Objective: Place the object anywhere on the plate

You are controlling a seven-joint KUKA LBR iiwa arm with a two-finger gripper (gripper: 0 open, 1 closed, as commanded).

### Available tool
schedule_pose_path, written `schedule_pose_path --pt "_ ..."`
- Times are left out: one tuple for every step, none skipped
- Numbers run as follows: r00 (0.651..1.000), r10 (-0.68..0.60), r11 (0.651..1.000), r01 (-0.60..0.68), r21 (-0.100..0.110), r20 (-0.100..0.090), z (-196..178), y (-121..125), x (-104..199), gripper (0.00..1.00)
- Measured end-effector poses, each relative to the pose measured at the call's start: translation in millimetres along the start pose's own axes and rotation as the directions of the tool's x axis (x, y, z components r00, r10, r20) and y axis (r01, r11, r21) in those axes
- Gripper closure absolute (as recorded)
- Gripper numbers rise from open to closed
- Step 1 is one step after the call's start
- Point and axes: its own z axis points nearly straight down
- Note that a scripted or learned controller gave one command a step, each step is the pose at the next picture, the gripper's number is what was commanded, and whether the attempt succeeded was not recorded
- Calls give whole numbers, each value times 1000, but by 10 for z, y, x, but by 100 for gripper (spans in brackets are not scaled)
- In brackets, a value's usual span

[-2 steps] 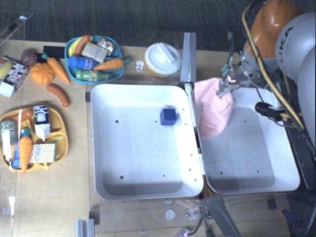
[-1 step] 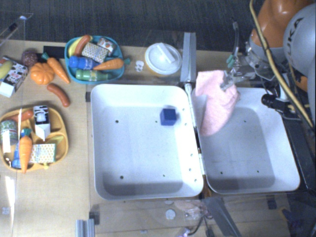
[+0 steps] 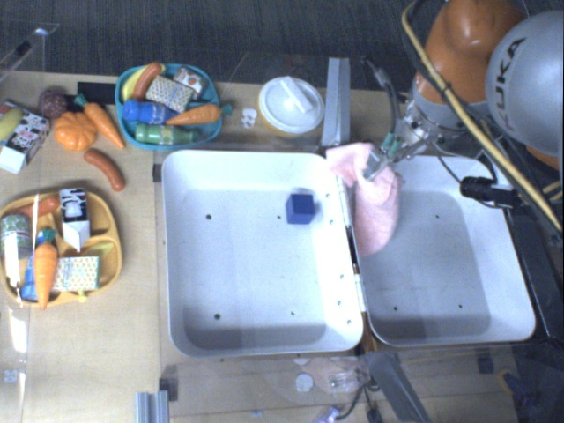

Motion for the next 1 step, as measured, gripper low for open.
schedule_pose_path --pt "921 -390 921 390 -1 -1 46 14 472 100"
